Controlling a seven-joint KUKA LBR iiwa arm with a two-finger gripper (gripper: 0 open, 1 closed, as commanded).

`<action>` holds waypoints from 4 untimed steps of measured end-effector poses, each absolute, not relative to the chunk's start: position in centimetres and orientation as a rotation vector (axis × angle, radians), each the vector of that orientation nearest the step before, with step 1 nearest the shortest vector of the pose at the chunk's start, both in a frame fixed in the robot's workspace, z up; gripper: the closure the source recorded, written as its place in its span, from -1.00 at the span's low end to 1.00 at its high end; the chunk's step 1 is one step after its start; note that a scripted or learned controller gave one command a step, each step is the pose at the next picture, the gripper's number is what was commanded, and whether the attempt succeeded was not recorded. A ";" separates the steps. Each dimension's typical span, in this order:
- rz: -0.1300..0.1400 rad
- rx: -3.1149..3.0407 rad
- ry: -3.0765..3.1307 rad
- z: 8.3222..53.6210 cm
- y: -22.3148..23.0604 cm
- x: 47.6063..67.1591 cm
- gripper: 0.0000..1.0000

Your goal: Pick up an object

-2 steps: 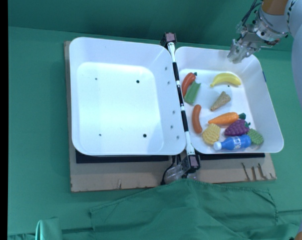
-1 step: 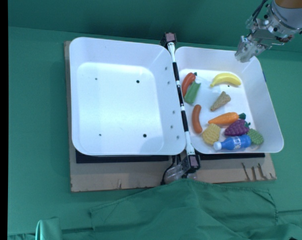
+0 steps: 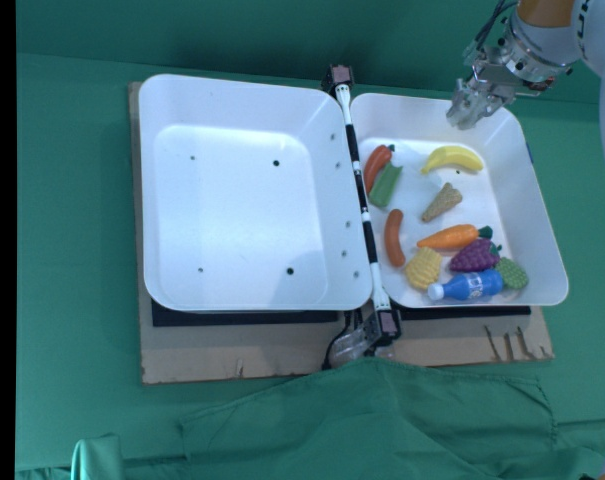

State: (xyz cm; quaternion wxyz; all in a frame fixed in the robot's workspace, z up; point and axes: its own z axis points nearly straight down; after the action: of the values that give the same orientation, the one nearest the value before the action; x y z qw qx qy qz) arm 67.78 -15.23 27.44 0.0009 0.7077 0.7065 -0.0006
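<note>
Seemingly approaching: the grey two-finger gripper (image 3: 469, 116), finger state unclear, hovers above the yellow plastic banana (image 3: 453, 158); descent comes next.

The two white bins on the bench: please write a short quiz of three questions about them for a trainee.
1. True or false: the yellow toy banana lies in the left white bin.
2. Which item lies nearest the front rim of the right white bin? A) blue toy bottle B) orange toy carrot C) banana
3. Fill in: the two-finger gripper hovers over the right bin's ____ rim.

Key: 1 false; 2 A; 3 back.
</note>
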 end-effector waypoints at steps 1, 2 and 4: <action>0.001 2.221 2.216 27.7 -15.3 67.8 -1.00; -0.008 2.228 2.228 18.2 -15.9 70.0 -1.00; 0.006 2.219 2.211 18.4 -17.6 67.7 -1.00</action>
State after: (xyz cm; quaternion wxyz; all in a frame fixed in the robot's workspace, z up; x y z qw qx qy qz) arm 67.72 -17.65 18.42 0.0048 0.7084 0.7058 0.0018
